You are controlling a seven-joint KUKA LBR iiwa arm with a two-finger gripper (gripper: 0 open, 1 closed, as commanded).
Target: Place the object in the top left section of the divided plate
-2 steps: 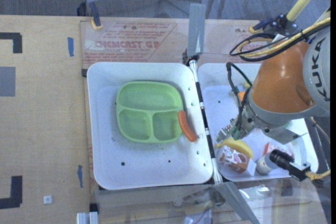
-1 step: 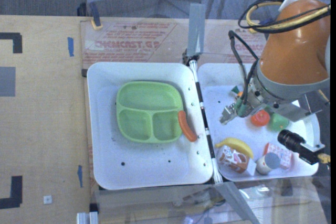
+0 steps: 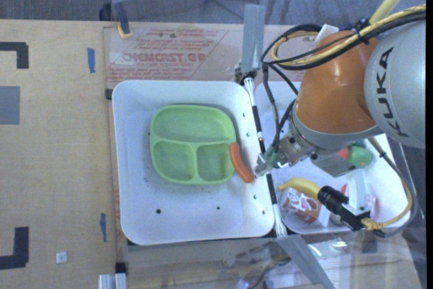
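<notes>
- Two white bins sit side by side; the left bin (image 3: 135,213) holds the divided plate (image 3: 193,144), a green dish with one wide section along the top and two smaller sections along the bottom.
- Orientation ambiguity: "top left section" has no obvious single match on this plate. The likely target is the left part of the wide upper section, and a release aimed too low would land in the lower left section instead.
- Object location: the orange sausage-shaped object (image 3: 241,163) lies against the plate's right rim, on the bin floor side, just beside the divider between the bins.
- Object axis: its long axis runs from upper left to lower right, steeply, with the upper end near the rim and the lower end pointing toward the gripper (image 3: 262,163).
- Gripper condition: the fingertips are at or touching the object's lower end. Whether the claw is wide, narrow, or clamped cannot be determined.
- Risk 1: contact at one end only may let the object pivot or slip out on lift.
- Risk 2: the object must cross the full plate width; a low carry could catch the raised rim.
- Risk 3: the right bin (image 3: 392,176) holds a banana (image 3: 301,184) and other clutter beneath the arm (image 3: 352,91); cable snagging is possible.
</notes>
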